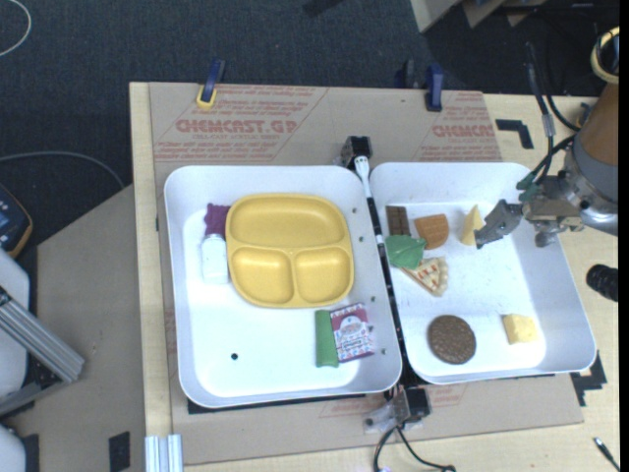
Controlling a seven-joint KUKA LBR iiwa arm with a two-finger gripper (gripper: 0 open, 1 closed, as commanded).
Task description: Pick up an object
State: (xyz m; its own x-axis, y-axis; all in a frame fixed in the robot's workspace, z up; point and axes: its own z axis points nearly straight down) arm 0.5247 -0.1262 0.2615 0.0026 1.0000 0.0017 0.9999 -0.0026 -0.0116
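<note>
Bench (295, 111) of brown board, 2 white bins (197, 293), dark carpet (118, 28) around

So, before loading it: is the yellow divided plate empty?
Empty: all three compartments of the yellow plate show bare yellow; it lies in the left bin.

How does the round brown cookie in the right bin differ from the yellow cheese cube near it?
The round brown cookie is flat, dark and disc-shaped; the yellow cheese cube is blocky, pale and angular. The cookie looks wider than the cube. The cookie lies nearer the middle of the white right bin; the cube sits closer to its right wall. Both are toy foods lying apart, untouched, along the bin's near side.
</note>
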